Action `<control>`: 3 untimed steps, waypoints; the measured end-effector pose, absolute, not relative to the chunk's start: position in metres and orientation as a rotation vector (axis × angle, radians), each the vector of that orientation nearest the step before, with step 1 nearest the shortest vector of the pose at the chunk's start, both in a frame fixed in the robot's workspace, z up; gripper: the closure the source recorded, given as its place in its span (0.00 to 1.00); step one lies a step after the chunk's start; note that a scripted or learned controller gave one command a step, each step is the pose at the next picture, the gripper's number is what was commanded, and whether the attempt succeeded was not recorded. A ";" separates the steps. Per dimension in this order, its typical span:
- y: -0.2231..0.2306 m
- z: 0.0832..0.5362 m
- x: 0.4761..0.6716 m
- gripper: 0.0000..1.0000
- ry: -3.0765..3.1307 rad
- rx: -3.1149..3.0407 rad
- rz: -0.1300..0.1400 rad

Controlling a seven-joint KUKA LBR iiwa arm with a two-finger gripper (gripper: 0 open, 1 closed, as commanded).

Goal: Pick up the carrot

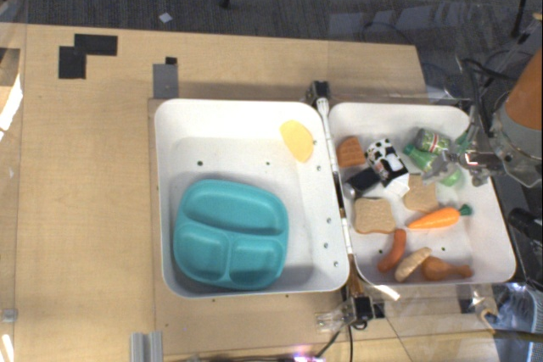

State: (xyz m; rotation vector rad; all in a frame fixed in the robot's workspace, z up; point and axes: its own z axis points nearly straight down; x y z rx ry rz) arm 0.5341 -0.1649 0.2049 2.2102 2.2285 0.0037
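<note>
- Lying in the right bin (pixel 507 243), toward its right edge and a little below the middle, the carrot (pixel 434 219) points its orange tip toward the bin's centre and its green top toward the right wall.
- The gripper (pixel 462 158) sits above the right bin's upper right part, over the green items there, apart from the carrot; whether it is spread or pressed together cannot be told, and nothing can be seen pinched in it.
- The arm (pixel 522 110) comes in over the bin's right edge, its orange band just above the wrist.
- A slice of bread (pixel 374 215) lies just left of the carrot, and a smaller pale slice (pixel 420 197) sits just above the carrot's tip.
- A sausage (pixel 393 250), a pale peanut-shaped piece (pixel 413 264) and a brown piece (pixel 445 270) lie along the bin's lower edge, below the carrot.
- A black-and-white cow toy (pixel 386 158) and a brown bun (pixel 350 152) sit near the bin's upper left corner; a green can (pixel 427 145) lies toward the upper right, by the gripper.
- The left bin (pixel 170 131) holds a teal divided plate (pixel 230 231) in its lower left part and a yellow piece (pixel 297 139) near its upper right corner.
- Both bins rest side by side on the wooden bench (pixel 76 208).
</note>
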 end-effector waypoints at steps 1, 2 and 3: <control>-0.174 0.107 0.504 0.00 2.311 2.101 0.012; -0.188 0.093 0.496 0.00 2.504 1.859 0.012; -0.191 0.108 0.503 1.00 2.482 1.841 0.018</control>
